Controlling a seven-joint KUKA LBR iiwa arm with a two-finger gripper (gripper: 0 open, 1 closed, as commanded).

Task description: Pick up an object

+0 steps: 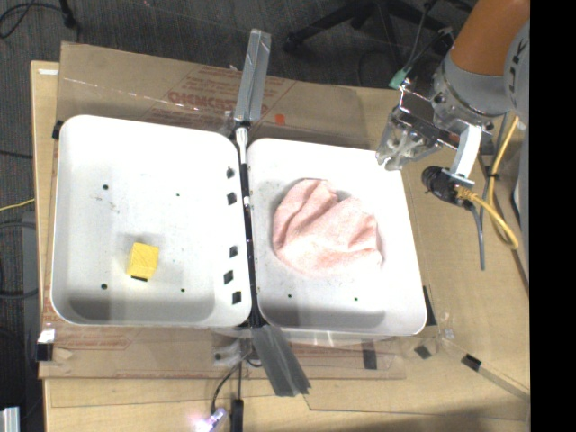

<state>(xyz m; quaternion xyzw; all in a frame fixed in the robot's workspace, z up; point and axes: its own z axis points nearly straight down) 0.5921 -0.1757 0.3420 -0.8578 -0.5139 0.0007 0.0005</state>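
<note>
pink cloth (326,228) lies bunched; fingers (393,154) too blurred to read.

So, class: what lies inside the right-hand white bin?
A crumpled pink cloth lies on the right bin floor, which shows bare around it. Anything beneath the cloth is covered and cannot be seen.

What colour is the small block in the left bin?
Yellow; the small block shows clearly in the camera view.

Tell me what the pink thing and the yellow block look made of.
Pink thing: soft cloth, likely terry towelling; crumpled folds, matte fuzzy surface. Yellow block: probably sponge or foam; dull, slightly porous look, squared edges, though too small to be sure.
</note>
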